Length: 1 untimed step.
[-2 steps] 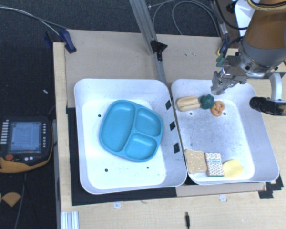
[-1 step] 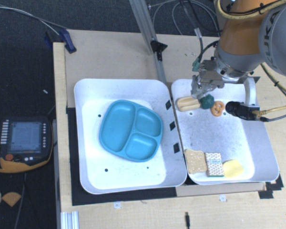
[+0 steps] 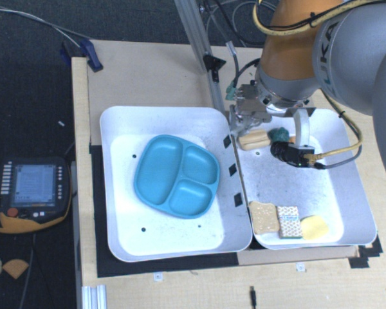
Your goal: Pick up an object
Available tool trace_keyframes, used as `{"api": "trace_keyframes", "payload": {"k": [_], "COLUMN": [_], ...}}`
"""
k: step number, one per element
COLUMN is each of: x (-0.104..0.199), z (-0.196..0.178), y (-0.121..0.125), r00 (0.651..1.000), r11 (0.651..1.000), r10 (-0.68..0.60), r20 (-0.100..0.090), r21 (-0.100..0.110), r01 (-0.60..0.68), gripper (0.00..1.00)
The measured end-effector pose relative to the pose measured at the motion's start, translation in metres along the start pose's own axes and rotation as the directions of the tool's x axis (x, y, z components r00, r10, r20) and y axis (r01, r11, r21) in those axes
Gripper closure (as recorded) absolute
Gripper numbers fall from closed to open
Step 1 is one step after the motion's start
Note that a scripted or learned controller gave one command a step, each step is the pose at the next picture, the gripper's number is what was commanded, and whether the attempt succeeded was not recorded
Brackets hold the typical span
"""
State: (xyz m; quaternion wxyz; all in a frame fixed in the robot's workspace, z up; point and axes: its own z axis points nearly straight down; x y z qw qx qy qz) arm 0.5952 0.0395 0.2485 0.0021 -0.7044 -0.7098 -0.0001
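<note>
Camera view is showing us the pincer point(image 3: 256, 129) hovering at the right bin's point(image 3: 354, 192) far-left corner over a tan block point(image 3: 253, 139); we cannot tell its grip, so lifting is pending.

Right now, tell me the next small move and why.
Probably lift straight up a little: the pincer sits low in the right bin, right at a tan block, and a small rise would show whether the block comes along.
</note>
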Motion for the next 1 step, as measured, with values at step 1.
{"api": "trace_keyframes", "payload": {"k": [1], "x": [0.0501], "z": [-0.0028], "y": [0.0045], "r00": [1.000], "r11": [1.000], "r10": [0.001], "r20": [0.001], "r21": [-0.004], "r01": [-0.001], "gripper": [1.00]}}
